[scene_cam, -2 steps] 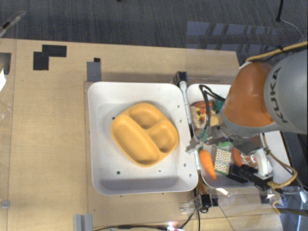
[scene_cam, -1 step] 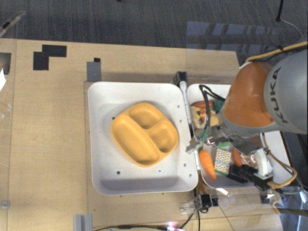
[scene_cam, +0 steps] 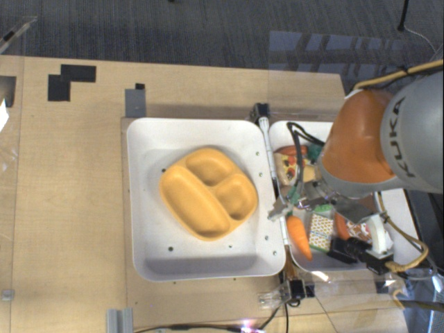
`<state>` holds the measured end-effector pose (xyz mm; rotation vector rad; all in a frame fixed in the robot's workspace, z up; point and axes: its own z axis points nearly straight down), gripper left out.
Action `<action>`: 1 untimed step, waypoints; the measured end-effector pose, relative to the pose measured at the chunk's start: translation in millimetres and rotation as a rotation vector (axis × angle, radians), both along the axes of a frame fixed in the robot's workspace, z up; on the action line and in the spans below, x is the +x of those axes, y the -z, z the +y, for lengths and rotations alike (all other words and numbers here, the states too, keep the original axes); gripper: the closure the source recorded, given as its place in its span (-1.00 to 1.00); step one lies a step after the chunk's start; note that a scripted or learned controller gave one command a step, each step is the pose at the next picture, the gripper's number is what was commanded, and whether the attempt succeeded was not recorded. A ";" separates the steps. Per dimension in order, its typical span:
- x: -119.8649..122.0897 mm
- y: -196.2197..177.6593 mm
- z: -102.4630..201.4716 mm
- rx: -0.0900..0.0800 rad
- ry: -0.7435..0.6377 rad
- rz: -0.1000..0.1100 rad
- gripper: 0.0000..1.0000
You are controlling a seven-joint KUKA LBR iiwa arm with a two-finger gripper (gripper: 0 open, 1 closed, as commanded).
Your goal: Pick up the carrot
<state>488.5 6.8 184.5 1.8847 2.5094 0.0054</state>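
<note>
The carrot is orange and lies at the near left corner of the right bin, close to the wall it shares with the left bin. My gripper hangs just above the carrot's far end, under the orange wrist band. The wrist hides much of what is below it, and I see nothing lifted off the bin floor.
A yellow divided plate sits in the middle of the left bin. In the right bin, a green-and-white patterned box lies right beside the carrot. A red item and a colourful packet are also there.
</note>
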 end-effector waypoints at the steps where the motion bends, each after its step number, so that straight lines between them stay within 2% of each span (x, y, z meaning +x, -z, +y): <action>1: 0.0 0.0 0.0 0.000 0.000 0.000 -1.00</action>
